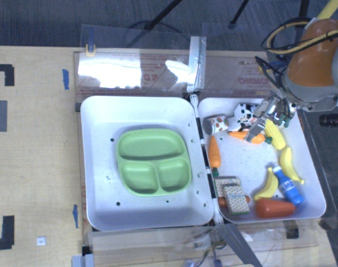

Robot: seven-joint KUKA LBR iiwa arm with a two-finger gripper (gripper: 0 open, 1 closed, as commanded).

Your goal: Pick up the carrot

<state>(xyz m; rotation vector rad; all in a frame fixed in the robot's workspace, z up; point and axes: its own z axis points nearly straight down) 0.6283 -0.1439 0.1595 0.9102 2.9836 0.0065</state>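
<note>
The carrot (214, 152) is a short orange piece lying lengthwise against the left wall of the right bin (313, 166). My gripper (257, 129) hangs low over the back of that bin, to the right of the carrot and well apart from it. It sits just above a small orange item (243, 134), next to a yellow corn cob (276, 136). I see nothing held in it.
The right bin also holds a black-and-white cow toy (245, 114), two bananas (289, 166), a blue bottle (290, 189), a red sausage-like item (275, 207) and a small box (234, 196). A green divided plate (153, 160) lies in the left bin (96, 149).
</note>
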